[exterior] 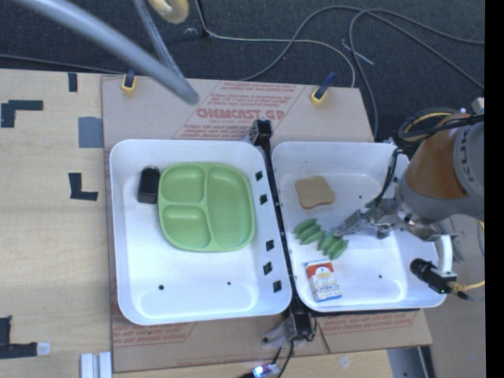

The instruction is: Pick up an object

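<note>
From my seat the feed was bright and fairly even, though soft all over, with a low-resolution grain that smeared fine detail. The two white bins (197,305) took the most light and came close to washing out, so their rims read as pale glare more than edges. Shadows were short and mild: I saw a thin dark line under the green plate (207,207) and a faint one beneath the arm (441,176). A grey bar (94,30) crossing the upper left was badly out of focus, its outline blurred. The dark floor at the top stayed dim, and the wooden bench (47,235) looked slightly overexposed and yellowish.
</note>
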{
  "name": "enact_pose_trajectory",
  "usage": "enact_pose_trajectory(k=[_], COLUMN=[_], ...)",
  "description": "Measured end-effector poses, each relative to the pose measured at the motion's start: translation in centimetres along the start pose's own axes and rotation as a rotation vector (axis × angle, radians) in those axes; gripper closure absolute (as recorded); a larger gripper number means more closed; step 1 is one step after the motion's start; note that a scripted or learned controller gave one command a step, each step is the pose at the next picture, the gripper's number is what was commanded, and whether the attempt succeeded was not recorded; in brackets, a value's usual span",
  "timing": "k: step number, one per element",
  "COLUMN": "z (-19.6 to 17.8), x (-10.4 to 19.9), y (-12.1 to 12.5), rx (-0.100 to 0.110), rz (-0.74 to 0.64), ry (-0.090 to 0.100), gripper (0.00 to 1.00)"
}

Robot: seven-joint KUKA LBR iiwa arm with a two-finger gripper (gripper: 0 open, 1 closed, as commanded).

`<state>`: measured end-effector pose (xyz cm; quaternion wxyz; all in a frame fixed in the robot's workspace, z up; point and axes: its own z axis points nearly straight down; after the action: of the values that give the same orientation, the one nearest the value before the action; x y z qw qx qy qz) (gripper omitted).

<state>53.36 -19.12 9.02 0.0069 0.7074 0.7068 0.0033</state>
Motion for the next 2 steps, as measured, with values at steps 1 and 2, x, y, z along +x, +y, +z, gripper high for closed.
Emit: enact_pose_trajectory(k=[1, 2], z=[-0.9, -6.6], x=[0.2, -0.5], y=[0.0, -0.5], rx=[0.003, 0.011], rz=[-0.003, -0.001], ry=[0.004, 0.003], gripper=[1.00, 1.00])
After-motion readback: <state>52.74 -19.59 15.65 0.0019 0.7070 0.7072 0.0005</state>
